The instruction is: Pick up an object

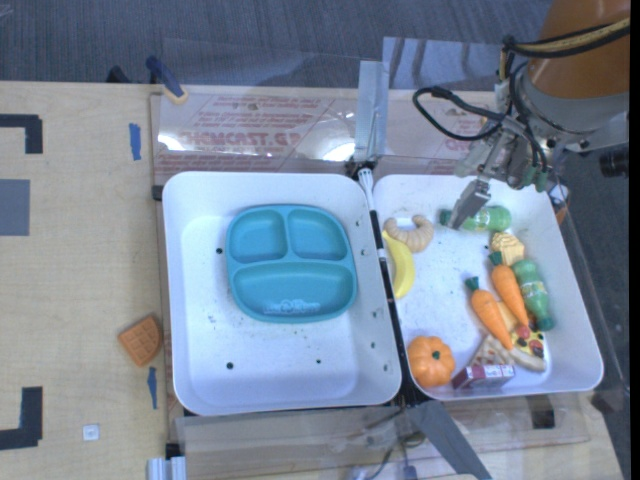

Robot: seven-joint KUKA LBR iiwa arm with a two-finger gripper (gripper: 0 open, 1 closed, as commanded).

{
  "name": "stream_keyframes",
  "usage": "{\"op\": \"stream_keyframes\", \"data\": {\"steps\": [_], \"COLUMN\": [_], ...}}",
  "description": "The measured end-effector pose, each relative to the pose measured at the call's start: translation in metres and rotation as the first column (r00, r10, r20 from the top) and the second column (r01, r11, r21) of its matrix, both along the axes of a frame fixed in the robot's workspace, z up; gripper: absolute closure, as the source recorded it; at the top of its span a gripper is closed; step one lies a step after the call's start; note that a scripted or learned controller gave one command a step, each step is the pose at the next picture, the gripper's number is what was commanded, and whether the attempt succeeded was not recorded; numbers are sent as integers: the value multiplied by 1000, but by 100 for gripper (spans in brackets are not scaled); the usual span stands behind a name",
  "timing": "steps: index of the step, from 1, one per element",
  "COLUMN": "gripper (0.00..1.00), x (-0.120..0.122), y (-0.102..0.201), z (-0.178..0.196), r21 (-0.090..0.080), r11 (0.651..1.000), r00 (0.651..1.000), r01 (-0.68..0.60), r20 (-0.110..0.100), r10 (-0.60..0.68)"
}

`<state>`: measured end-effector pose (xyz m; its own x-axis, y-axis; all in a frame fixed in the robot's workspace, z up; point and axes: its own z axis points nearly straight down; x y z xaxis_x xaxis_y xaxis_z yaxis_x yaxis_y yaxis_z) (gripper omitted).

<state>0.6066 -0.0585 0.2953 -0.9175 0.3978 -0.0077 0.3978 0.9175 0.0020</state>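
The right bin (440,298) holds several toy foods: a yellow banana (402,270), a beige knobbly piece (411,232), a green piece (489,219), two carrots (491,314), a green vegetable (533,294), an orange pumpkin (432,360), a pizza slice (522,347) and a small red and white box (485,373). My gripper (472,206) hangs low over the bin's far part, right beside the green piece and just left of it. Nothing is visibly lifted.
The left bin (190,298) holds a teal divided plate (290,263). A small orange waffle-like square (140,339) lies on the wooden bench left of the bins. Black cables (450,103) loop behind the right bin, near the arm's wrist (575,78).
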Motion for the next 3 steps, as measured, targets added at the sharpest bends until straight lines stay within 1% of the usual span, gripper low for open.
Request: {"op": "stream_keyframes", "data": {"steps": [1, 2, 3], "gripper": [0, 0, 100], "x": [-3, -109, -105], "y": [-50, -83, -84], "z": [-126, -206, -193], "r21": [0, -1, -4], "r11": [996, 999, 999], "r00": [996, 999, 999], "r01": [91, 40, 39], "r20": [-16, 4, 17], "r10": [-91, -40, -39]}}
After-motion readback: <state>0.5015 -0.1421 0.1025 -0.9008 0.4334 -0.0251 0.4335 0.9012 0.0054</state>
